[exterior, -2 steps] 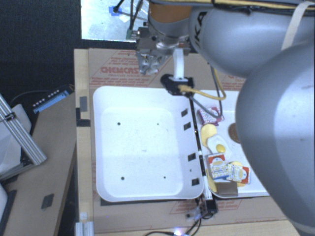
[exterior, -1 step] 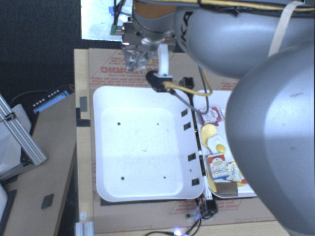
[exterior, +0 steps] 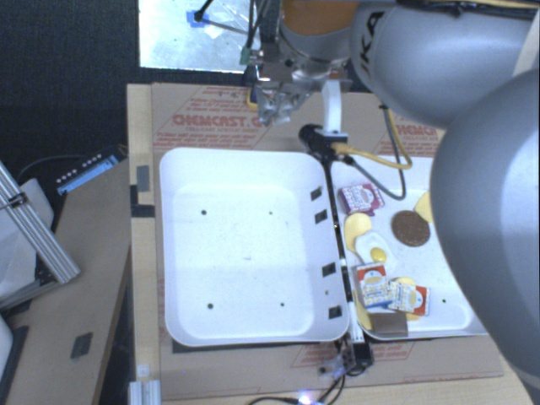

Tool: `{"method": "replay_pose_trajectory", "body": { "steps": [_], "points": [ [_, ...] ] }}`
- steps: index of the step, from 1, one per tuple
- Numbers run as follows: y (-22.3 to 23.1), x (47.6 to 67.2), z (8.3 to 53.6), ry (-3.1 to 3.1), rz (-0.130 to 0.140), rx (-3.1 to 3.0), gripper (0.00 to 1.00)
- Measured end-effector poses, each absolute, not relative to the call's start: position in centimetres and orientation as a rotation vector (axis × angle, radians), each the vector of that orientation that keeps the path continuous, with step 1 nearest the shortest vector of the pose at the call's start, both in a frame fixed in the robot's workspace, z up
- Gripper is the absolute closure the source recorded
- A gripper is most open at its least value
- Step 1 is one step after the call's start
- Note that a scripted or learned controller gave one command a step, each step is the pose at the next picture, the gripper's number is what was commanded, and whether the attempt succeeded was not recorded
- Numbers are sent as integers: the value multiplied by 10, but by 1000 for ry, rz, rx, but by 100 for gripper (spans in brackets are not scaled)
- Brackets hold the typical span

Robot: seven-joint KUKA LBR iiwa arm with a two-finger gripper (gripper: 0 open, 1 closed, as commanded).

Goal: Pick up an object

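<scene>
My gripper (exterior: 274, 108) hangs high above the back edge of the left bin (exterior: 181, 175), over the cardboard behind it. Nothing shows between its fingers. The objects lie in the right bin (exterior: 460, 315): a pink-and-white packet (exterior: 359, 198), a brown round cookie (exterior: 411, 228), a fried-egg toy (exterior: 371, 247), a yellow piece (exterior: 357, 224), a red-and-white carton (exterior: 371, 278), a yellow-and-white packet (exterior: 407, 295) and a brown block (exterior: 388, 324). The big grey arm covers much of that bin.
Cardboard (exterior: 211, 121) lies under both bins. A metal frame (exterior: 38, 234) stands at the left, beside a blue-tipped strip (exterior: 84, 171). Black clips (exterior: 325, 218) line the divide between the bins.
</scene>
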State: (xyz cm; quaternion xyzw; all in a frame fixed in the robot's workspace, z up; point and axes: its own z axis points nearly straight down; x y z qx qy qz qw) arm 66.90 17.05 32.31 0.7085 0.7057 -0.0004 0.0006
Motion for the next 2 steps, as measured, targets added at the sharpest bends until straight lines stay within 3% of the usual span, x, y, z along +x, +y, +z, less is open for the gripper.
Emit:
{"method": "replay_pose_trajectory", "body": {
  "steps": [1,2],
  "points": [
    [238,666,209,2235,-9,2216,100],
    [234,670,303,2223,15,2214,100]
  ]
}}
